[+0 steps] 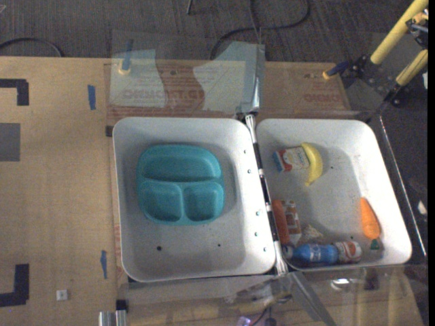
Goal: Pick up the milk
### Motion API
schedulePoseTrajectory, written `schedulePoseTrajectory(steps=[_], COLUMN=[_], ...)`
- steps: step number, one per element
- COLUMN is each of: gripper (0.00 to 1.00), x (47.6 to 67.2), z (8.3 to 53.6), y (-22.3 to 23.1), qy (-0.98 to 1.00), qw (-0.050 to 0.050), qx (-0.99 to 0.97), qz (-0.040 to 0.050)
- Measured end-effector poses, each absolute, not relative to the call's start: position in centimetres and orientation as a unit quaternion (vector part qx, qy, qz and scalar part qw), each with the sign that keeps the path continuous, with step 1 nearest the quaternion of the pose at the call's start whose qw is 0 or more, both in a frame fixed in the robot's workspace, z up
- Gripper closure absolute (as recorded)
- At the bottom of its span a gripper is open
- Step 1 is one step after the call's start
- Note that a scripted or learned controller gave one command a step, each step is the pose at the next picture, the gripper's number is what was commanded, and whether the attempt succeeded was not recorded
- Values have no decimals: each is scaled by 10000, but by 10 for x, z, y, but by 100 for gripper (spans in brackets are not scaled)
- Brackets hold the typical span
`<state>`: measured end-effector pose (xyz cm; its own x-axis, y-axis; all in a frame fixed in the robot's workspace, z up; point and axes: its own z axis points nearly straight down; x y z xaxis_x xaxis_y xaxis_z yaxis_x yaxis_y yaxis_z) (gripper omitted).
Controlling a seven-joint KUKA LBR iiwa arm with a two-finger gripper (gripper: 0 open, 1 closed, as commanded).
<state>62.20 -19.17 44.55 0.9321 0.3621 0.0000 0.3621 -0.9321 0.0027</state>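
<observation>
The small white-and-red cardboard milk carton [292, 159] lies flat in the right shallow white bin [353, 131], touching a yellow banana [312, 163]; it is probably light and crushable, best gripped gently across its narrow sides, though I cannot tell the pincer's state.

left white bin [129, 182]: teal divided plastic tray [180, 183] | right white bin [340, 131]: small white-and-red milk carton [292, 159] at 11 o'clock, touching yellow banana [312, 163]

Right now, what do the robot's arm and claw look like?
This picture doesn't let me describe them. At the top right are yellow rods on dark fittings, with a blue clamp beside them. I cannot tell if they belong to the arm.
</observation>
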Motion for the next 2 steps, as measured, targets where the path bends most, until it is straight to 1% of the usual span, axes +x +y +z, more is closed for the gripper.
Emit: schedulePoseTrajectory(steps=[1, 2], gripper=[100, 100], x=[566, 587], z=[399, 367], y=[-223, -195], qy=[1017, 1016], qw=[-15, -15], qx=[9948, 9948], qz=[-20, -16])
